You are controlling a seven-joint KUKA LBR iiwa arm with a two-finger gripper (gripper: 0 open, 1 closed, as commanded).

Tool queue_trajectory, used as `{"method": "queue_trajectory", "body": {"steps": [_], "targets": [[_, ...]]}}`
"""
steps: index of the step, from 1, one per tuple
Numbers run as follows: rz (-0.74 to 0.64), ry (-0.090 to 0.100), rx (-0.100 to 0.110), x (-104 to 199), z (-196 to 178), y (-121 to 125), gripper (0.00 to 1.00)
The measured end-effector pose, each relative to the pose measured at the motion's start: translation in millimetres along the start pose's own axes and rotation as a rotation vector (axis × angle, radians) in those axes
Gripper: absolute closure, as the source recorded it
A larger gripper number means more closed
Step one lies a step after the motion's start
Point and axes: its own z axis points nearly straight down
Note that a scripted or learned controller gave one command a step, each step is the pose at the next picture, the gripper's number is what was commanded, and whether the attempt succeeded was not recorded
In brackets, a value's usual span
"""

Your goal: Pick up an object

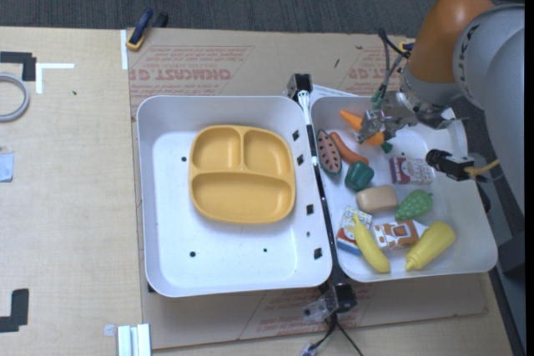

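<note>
We see the gripper (380, 122) low in the right bin (476, 263), near its far edge, at the end of the grey arm (492, 37). We cannot tell from this angle how it is set, or whether anything sits in it. An orange carrot (360, 126) lies right at the gripper, partly hidden beneath it. Just to its near left is a hot dog (349, 148), and beside that a watermelon slice (328, 152). Nearer to us from the gripper come a green pepper (360, 174), a small packet (411, 172), a bread roll (377, 198) and a leafy green (415, 204). Further toward the bin's near edge lie a banana (369, 246), a carton (399, 236) and a yellow bottle (430, 245). Well off to the gripper's left, the other bin (167, 254) holds a yellow divided plate (243, 174).
</note>
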Motion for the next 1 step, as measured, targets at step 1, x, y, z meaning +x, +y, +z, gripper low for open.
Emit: {"method": "queue_trajectory", "body": {"steps": [1], "targets": [[0.078,-0.001,-0.005,36.8,-90.7,4.7,1.0]]}}
